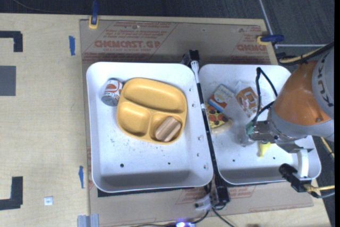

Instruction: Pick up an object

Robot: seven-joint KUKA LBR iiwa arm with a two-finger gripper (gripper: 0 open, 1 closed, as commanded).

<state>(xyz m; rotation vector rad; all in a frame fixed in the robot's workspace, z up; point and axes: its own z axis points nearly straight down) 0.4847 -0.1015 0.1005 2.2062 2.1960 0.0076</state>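
Note:
My gripper point(251, 133) hangs low over the middle of the right bin point(234, 167), under the orange band of the arm. Just left of it lie a colourful flat packet point(215, 117) and an orange-and-white snack pack point(222, 97). Behind it, a clear wrapped orange snack bag point(247, 100) rests near the bin's back. A small yellow object point(262, 149) shows on the bin floor right below the gripper. Nothing is visibly held.
The left bin point(106, 162) holds a yellow divided tray point(150, 108) with a tan bun-like piece point(167, 128) in its near right compartment. A small drink can point(111, 92) lies at the tray's back left corner. A black divider rail point(202, 114) separates the bins.

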